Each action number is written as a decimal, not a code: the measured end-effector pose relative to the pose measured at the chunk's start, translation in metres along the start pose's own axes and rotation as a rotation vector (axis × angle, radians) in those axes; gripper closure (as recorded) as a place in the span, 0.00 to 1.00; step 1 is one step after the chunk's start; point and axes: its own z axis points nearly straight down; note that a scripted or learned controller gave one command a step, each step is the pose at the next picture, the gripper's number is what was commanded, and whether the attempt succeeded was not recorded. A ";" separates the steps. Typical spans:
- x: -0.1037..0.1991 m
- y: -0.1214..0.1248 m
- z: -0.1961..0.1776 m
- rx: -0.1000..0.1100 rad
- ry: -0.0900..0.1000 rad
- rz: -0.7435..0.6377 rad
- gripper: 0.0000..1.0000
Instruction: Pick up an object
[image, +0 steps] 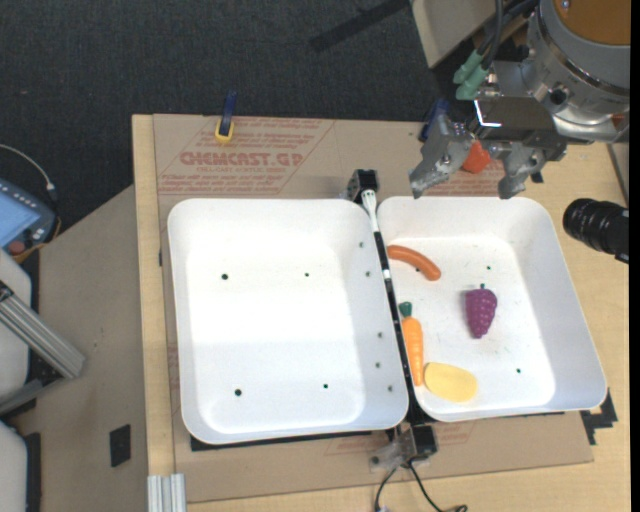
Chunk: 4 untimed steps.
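My gripper (470, 186) hangs above the far edge of the right bin (560, 300), its two fingers spread wide apart with nothing between them. Below it in the right bin lie an orange hot dog (414, 261), a purple bunch of grapes (481, 310), an orange carrot (412, 340) with a green top along the bin's left wall, and a yellow oval piece (450, 382) near the front. All of them sit nearer the camera than the gripper.
The left bin (200, 330) adjoins the right one along a black divider (380, 270). A black cylinder (598, 226) lies off the right bin's far right corner. A yellow and blue clip (226, 122) stands on the cardboard behind the left bin.
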 end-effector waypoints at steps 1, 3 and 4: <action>0.079 0.019 0.000 -0.003 0.001 -0.006 0.00; 0.076 0.019 -0.021 -0.008 0.003 -0.002 1.00; 0.079 0.019 0.001 0.004 -0.002 0.000 1.00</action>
